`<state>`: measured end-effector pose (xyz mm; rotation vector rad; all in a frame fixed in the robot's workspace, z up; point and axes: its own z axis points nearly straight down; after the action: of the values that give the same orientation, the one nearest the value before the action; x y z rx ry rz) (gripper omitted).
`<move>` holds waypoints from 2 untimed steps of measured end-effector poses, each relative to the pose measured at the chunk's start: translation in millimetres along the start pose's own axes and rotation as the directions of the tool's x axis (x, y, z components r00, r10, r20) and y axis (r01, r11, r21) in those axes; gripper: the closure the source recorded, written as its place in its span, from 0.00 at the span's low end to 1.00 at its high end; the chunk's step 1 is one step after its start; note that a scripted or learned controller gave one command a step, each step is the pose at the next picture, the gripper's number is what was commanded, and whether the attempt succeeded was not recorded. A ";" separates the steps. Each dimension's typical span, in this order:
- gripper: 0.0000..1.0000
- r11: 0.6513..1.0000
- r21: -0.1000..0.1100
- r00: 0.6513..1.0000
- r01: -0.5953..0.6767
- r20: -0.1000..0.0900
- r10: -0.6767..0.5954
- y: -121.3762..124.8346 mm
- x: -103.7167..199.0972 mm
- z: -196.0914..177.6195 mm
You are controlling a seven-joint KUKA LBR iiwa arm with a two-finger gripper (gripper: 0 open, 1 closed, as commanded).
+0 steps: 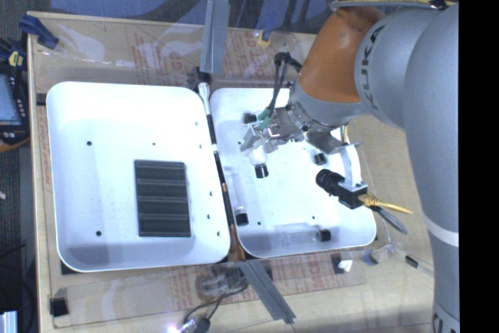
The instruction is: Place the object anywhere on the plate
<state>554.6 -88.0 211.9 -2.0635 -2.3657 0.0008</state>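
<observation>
Camera view: looking down at a slant, I see two white bins side by side on the tabletop (117,58), with the arm coming in from the right.
Arm (390,74): grey with an orange band, bent over the right bin, its wrist above that bin's rear half.
Jaws: low over the rear left part of the right bin. From where I stand I cannot tell whether they are apart or together.
Left bin (70,113): the dark ribbed plate (163,197) lies flat on its floor, toward the front and clear of the walls.
Right bin (292,199): several small things lie scattered on its white floor.
Small black piece (260,170): on the right bin's floor, near the jaws, on the side toward the front wall.
Rear black piece (249,118): close beside the jaws toward the back wall. I cannot tell whether it touches them.
Dark bit (240,217): near the right bin's left wall, toward the front.
Black-ended clear tube (324,234): lying along the right bin's front wall.
Plate and pieces: well apart, with the two bins' walls between them.
</observation>
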 end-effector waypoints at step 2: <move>1.00 1.000 -0.001 1.000 0.029 0.000 -0.029 105.5 116.5 -38.0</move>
<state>643.4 41.7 249.9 -2.0299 -2.3956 0.0004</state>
